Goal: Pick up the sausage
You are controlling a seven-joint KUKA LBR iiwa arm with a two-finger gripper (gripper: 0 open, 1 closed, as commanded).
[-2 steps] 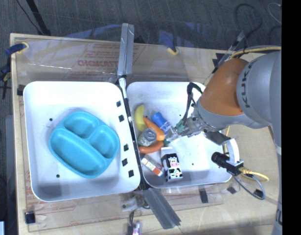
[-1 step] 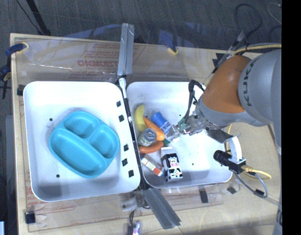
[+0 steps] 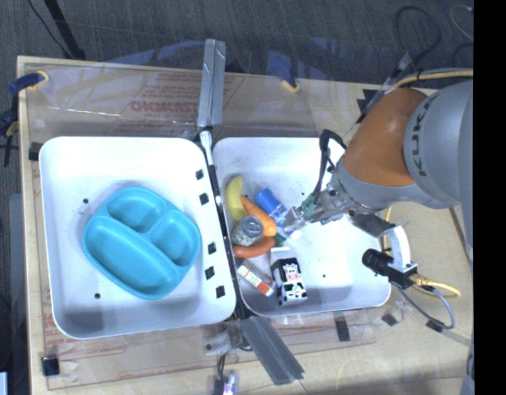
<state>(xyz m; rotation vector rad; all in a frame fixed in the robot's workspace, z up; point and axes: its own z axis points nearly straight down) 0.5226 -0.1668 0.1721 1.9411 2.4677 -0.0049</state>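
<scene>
Surface w/ two white bins (image 3: 351,290); gripper (image 3: 295,216) low in right bin, beside sausage (image 3: 254,250); finger state unclear.

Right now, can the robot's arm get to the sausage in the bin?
Probably yes. The gripper hangs in the right bin, just right of the pile. The sausage lies at the pile's lower edge, partly under a grey round thing, but its right end looks free.

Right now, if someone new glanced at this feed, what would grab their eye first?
Probably the bright blue divided plate, lying alone in the left bin. Next, the grey arm with its orange band reaching in from the right over the right bin, its claw low beside a small heap: a yellow banana, an orange carrot and a reddish sausage.
</scene>
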